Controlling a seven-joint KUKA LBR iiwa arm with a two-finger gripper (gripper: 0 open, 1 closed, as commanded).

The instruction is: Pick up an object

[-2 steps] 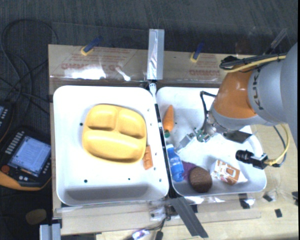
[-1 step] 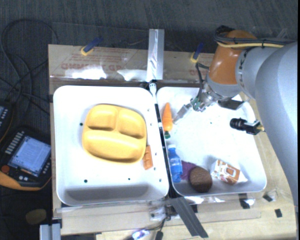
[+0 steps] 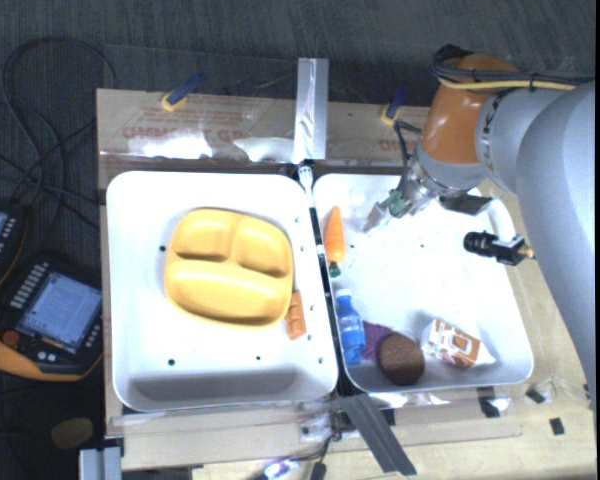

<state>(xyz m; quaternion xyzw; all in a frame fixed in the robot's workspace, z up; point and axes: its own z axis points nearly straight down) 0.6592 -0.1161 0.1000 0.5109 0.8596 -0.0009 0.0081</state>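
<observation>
My gripper (image 3: 378, 215) hangs over the back of the right bin (image 3: 430, 278), pointing down and to the left, above bare white floor. An orange carrot (image 3: 333, 232) lies a short way to its left against the bin's left wall. Nothing shows in the gripper. Nearer the front of that bin lie a blue bottle (image 3: 350, 326), a brown round lump (image 3: 401, 358) on a purple scrap (image 3: 377, 333), and an orange-and-white carton (image 3: 452, 344).
The left bin (image 3: 140, 358) holds a large yellow divided plate (image 3: 228, 265) with a small orange piece (image 3: 296, 316) at its right edge. A black cylindrical part (image 3: 494, 244) juts out over the right bin's right side. Teach pendants (image 3: 50, 313) lie left of the bench.
</observation>
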